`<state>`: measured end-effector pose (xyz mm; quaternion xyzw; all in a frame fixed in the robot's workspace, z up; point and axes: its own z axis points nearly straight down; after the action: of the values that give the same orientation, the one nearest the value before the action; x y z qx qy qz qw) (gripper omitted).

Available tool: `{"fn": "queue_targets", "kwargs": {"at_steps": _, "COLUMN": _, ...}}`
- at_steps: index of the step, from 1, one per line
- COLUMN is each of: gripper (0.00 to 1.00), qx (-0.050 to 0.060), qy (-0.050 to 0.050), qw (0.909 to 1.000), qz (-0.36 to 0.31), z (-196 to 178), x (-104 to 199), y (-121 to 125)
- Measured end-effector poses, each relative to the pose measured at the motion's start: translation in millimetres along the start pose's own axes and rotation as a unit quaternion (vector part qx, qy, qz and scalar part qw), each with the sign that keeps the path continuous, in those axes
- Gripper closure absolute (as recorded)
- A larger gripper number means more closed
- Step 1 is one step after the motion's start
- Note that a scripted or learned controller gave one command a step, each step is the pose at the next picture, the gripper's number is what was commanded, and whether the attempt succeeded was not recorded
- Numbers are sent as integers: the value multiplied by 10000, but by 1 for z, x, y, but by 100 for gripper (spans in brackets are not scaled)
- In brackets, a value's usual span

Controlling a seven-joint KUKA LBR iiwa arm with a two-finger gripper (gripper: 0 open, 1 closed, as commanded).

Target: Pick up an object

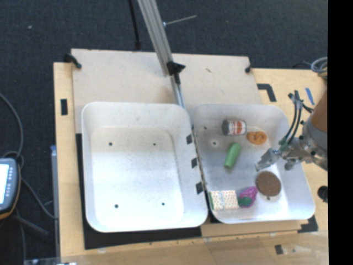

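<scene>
The brown disc (268,184) lies flat in the right bin (298,206), just below my gripper (271,159), toward the near rim. I can't tell the gripper's state. The green cylinder (232,155) lies to its left, angled.

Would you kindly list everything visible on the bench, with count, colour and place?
left bin: one, white, left half of bench
right bin: one, white, beside it
can: one, silver and red, lying at right bin's far side
orange piece: one, orange, right of the can
green cylinder: one, green, right bin's middle
brown disc: one, brown, near right
purple-green toy: one, near edge
patterned block: one, pale, left of toy
pincer: one, grey, above the brown disc
</scene>
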<state>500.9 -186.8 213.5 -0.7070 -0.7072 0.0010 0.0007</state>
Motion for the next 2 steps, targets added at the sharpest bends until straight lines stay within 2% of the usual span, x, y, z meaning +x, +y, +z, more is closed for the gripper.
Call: {"fn": "queue_targets", "kwargs": {"at_steps": 2, "gripper": 0, "qx": -5, "qy": -8, "qw": 10000, "qz": 5, "z": 102, "x": -16, "y": 5}}
